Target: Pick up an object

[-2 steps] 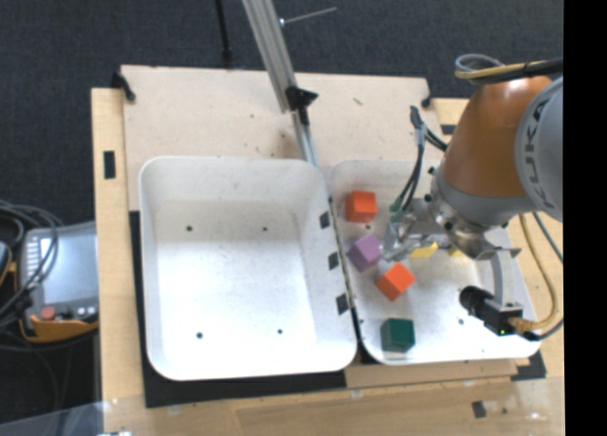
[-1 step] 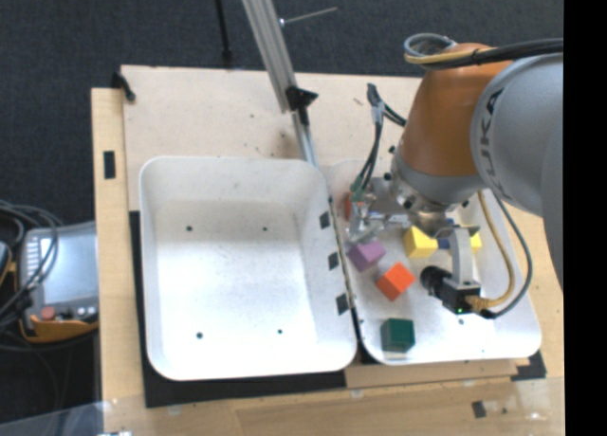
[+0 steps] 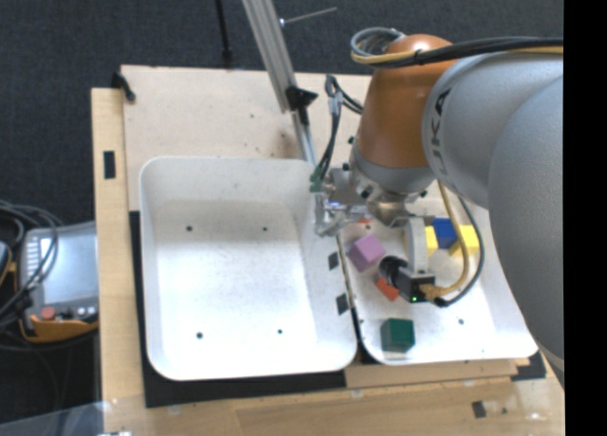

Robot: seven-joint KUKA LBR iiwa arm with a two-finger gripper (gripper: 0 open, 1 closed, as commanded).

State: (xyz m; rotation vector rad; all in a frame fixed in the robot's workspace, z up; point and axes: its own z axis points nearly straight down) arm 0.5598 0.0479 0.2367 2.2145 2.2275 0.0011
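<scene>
Here the arm (image 3: 474, 112) reaches in from three o'clock, its orange band above the wrist sitting over the right bin (image 3: 493, 335). Its bulk covers much of that bin's upper half. The claw (image 3: 340, 211) hangs low at the bin's nine o'clock edge, close to the wall shared with the left bin (image 3: 237, 263). How far it is open I cannot tell, as the metal parts blur together below the wrist, and nothing can be seen caught in it.

Several small objects lie in the right bin. A lilac block (image 3: 367, 253) sits just beside the claw, at its four o'clock. A small orange-red piece (image 3: 384, 286) lies at six o'clock from the lilac block, near a black cable fitting. A dark green cube (image 3: 398, 335) rests toward the bin's near edge, at six o'clock, well apart from the claw. A blue block (image 3: 439, 233) and a yellow block (image 3: 465, 238) touch each other at three o'clock from the lilac block, partly hidden by the arm and a white part.

The wooden surface (image 3: 190, 112) carries both bins.
</scene>
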